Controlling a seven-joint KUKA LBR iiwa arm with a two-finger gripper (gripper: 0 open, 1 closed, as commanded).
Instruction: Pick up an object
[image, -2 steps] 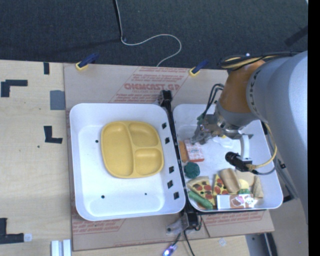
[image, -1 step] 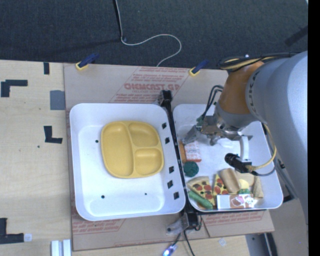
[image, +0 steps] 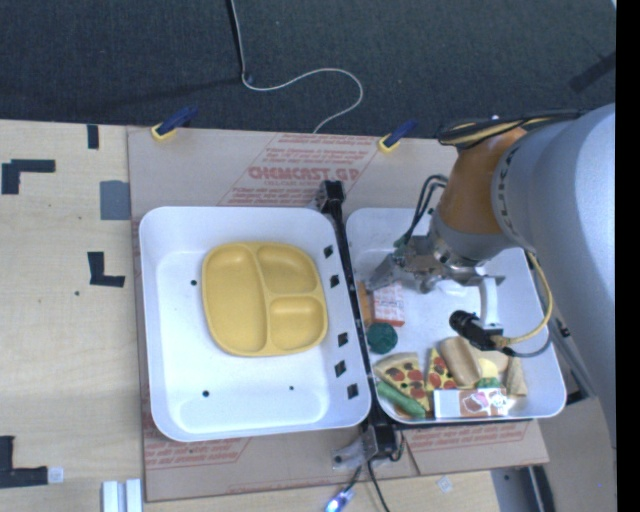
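Note:
My gripper (image: 398, 270) hangs low over the upper left part of the right bin (image: 540, 300), below the orange band of the arm. Just beneath it lies a small red and white packet (image: 388, 304). A green round piece (image: 381, 337) sits a little nearer the front. Along the bin's front edge lie two pizza slices (image: 402, 375), a hot dog bun (image: 462, 357), a green pod (image: 402, 401) and a white and red box (image: 480, 402). I see nothing held in the gripper.
The left bin (image: 170, 300) holds a yellow divided plate (image: 265, 297). A black divider with clips (image: 342, 290) runs between the bins. A black cable end (image: 466, 325) hangs from the wrist over the right bin. The arm's grey body covers the right side.

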